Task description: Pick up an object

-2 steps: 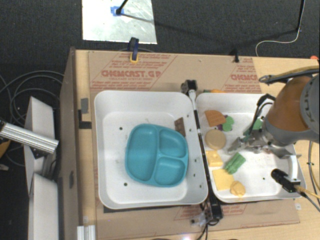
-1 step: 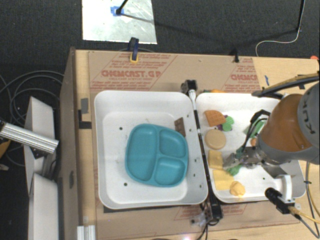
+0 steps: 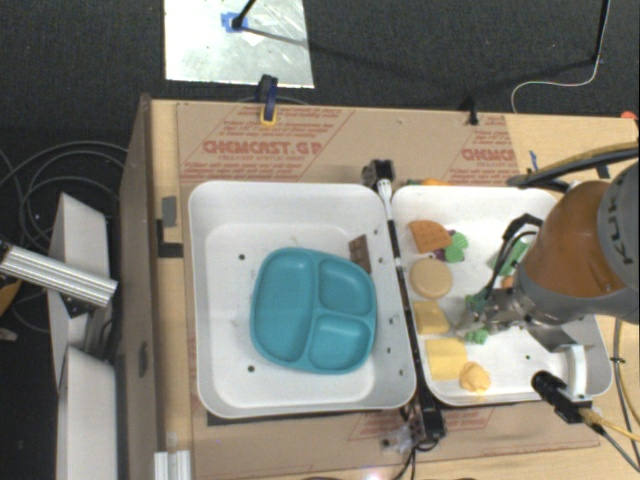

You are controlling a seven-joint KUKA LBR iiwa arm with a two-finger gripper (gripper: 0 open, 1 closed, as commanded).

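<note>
A blue divided plate point(image 3: 312, 310) fills the left bin point(image 3: 215, 268). At three o'clock of it, in the right bin point(image 3: 585, 368), the gripper point(image 3: 482, 318) hovers by a small green piece point(image 3: 478, 335), probably light and stiff; take it across its width.

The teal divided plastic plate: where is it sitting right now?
The teal divided plastic plate lies in the left white bin, toward its lower right, close to the divider shared with the right bin.
</note>
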